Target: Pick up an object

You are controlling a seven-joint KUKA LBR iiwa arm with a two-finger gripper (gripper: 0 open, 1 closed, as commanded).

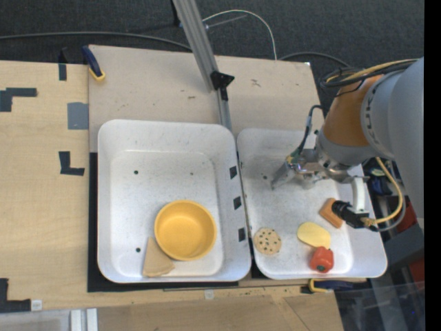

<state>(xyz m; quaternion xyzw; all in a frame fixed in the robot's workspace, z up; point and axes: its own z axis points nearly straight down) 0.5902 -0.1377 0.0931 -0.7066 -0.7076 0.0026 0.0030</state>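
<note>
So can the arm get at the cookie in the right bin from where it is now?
Probably yes. The cookie lies flat in the open near the bin's front left corner, apart from the yellow piece, and the end effector hovers just behind it.

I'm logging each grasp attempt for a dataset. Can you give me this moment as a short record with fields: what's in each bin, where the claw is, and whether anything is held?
left bin: yellow bowl; tan wedge-shaped piece touching the bowl's lower left
right bin: cookie, yellow oval piece, red pepper-like toy, orange block
claw: over the right bin's upper middle, above bare floor
held: nothing seen between the claw's tips
arm: enters from the right
</note>
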